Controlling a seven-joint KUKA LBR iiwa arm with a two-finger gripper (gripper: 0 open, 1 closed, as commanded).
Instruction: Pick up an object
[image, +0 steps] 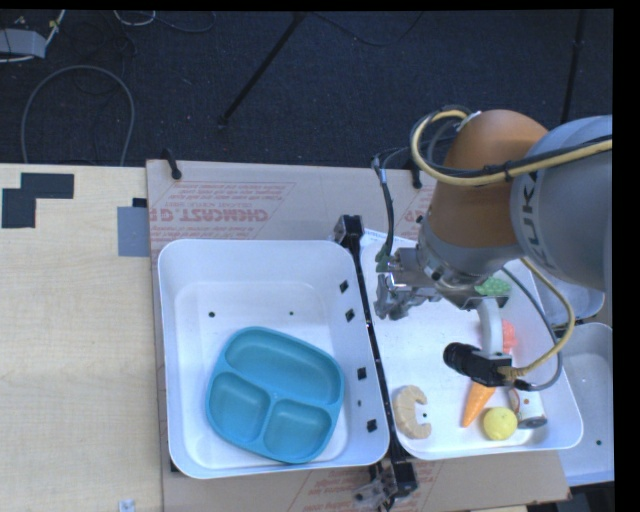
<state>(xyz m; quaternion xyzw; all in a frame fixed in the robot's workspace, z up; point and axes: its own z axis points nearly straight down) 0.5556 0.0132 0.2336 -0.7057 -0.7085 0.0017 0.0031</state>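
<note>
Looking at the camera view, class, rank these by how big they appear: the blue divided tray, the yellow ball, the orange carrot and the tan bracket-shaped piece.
1. Blue divided tray, by far the largest.
2. Tan bracket-shaped piece and orange carrot: these look alike, so unranked.
3. Yellow ball, smallest.

**Around the bins: bench, cardboard, floor**

You see two white bins side by side, the left bin (180, 300) and the right bin (440, 445), meeting at a black divider (362, 330) fitted with clips. Both sit on a sheet of cardboard (250, 200) printed with red lettering that reads upside down from your angle. Left of it lies the pale wooden bench top (70, 350), marked with dark tape patches (35, 195) and a grey square (131, 230). Behind everything, dark carpet (200, 80) carries loose cables (75, 95) and a thin black rod (262, 65) lying at a slant.
</note>
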